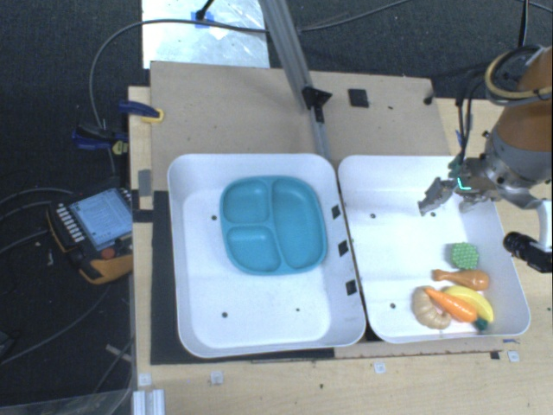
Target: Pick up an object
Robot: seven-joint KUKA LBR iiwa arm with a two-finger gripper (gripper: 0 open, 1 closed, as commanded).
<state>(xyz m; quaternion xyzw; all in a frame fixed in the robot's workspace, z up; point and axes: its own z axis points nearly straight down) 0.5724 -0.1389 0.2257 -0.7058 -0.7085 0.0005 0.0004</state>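
My gripper (pixel 439 195) hangs over the upper right part of the right bin (pixel 389 258), with nothing visible between its fingers. Below it, in the bin's lower right corner, lies a cluster of toy food: a green textured piece (pixel 464 254), a brown drumstick (pixel 463 277), an orange carrot (pixel 458 305), a yellow banana (pixel 473 301) and a tan bread-like piece (pixel 429 309). The gripper is well above and slightly left of the green piece.
A blue divided plate (pixel 274 224) lies in the left bin (pixel 207 309). A slanted grey pole (pixel 288 41) crosses the top of the bench. Cables and a handheld device (pixel 93 223) sit off the bench at left.
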